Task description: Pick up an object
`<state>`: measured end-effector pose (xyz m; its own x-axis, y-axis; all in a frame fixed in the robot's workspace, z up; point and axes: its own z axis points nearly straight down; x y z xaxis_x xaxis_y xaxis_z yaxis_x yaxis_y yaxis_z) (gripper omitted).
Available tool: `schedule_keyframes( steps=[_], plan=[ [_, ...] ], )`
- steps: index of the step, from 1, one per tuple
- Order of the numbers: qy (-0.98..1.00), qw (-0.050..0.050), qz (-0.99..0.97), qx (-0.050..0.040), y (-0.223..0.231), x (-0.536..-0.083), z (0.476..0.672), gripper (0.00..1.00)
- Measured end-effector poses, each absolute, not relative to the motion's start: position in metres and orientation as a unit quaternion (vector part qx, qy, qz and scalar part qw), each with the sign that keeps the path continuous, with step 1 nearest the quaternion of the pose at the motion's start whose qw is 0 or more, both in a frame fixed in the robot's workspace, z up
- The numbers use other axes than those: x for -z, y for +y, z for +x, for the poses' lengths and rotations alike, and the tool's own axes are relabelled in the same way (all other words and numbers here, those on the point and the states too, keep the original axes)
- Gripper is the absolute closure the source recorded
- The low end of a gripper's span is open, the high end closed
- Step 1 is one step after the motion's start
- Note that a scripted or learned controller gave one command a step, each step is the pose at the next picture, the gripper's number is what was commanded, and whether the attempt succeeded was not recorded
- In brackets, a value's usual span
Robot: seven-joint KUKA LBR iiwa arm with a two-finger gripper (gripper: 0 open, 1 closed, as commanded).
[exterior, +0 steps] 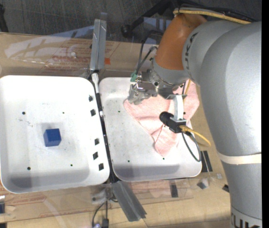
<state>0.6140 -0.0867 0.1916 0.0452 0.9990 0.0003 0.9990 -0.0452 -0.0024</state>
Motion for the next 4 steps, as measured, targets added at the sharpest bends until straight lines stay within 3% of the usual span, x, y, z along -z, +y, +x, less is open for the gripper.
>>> schedule_keyframes(
  steps=[1,2,4],
  plan=[
    [-0.758,0.0,-0.653,-0.0005,-0.114,-0.199,0.657,1.0],
    [-0.655,0.002,-0.755,-0.002,-0.099,-0.181,0.656,1.0],
    [-0.674,0.0,-0.739,-0.001,-0.11,-0.204,0.656,1.0]
  ],
)
